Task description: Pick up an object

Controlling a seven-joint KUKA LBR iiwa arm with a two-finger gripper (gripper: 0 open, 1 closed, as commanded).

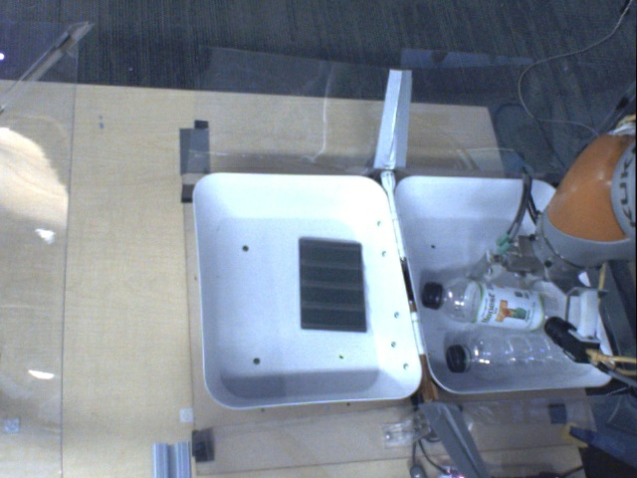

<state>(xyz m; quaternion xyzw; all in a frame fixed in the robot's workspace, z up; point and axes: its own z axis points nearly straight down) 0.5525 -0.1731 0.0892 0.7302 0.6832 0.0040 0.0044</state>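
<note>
Labelled bottle [498, 308] in right bin [453, 207] on wooden bench [119, 267]

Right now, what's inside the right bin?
Two clear, black-capped bottles lie there: a labelled bottle and a plain bottle. The arm covers the bin's right side.

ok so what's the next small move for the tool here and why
Probably ease the tool down a little toward the labelled bottle, which lies on its side right beside it in the right bin. A clear bottle lies close alongside, so staying centred on the labelled one looks like the safer bet.
</note>
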